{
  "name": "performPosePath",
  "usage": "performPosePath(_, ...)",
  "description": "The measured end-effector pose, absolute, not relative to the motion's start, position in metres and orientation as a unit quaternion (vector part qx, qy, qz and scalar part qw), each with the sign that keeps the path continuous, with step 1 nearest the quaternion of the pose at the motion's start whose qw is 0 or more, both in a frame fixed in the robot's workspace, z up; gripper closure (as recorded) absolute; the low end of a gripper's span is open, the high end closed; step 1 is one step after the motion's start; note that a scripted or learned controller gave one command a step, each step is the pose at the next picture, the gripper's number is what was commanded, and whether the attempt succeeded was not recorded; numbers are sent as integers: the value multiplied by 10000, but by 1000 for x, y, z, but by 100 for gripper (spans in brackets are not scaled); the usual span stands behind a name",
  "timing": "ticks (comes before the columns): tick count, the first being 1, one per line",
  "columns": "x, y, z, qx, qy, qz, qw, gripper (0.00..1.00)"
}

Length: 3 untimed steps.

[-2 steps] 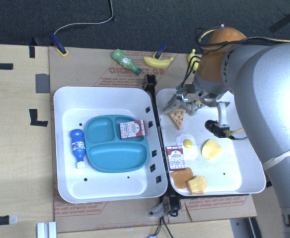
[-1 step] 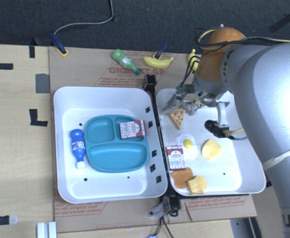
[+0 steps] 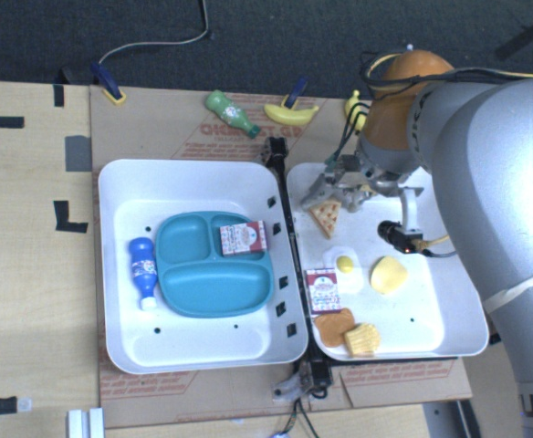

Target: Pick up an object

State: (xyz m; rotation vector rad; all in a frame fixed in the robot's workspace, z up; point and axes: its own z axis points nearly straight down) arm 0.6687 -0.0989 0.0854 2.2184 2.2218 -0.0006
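Grey arm [image 3: 485, 172] — gripper [image 3: 332, 190] above pizza slice [image 3: 325, 216]

Robot lab: taped cardboard bench [image 3: 157, 126], two bins [image 3: 120, 190] (toy food), cables.

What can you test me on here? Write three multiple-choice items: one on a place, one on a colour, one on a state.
1. Where is the banana?
A. inside a bin
B. on the bench
C. on the floor

2. What colour is the tray?
A. blue
B. red
C. green

3. How is the bottle beside the tray?
A. lying flat
B. standing upright
C. leaning on a carton

Answers:
1. B, since it lies on the brown bench top beyond the white rims.
2. A, as the whole tray is light blue.
3. A, because its full length shows, cap to base.
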Motion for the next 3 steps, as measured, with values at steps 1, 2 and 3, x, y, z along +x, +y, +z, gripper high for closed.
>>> performPosePath(1,669,-94,85,7070,7072,-4,13,0)
performPosePath(2,669,-95,85,7067,7075,-3,10,0)
performPosePath(3,669,-95,85,7070,7072,-4,13,0)
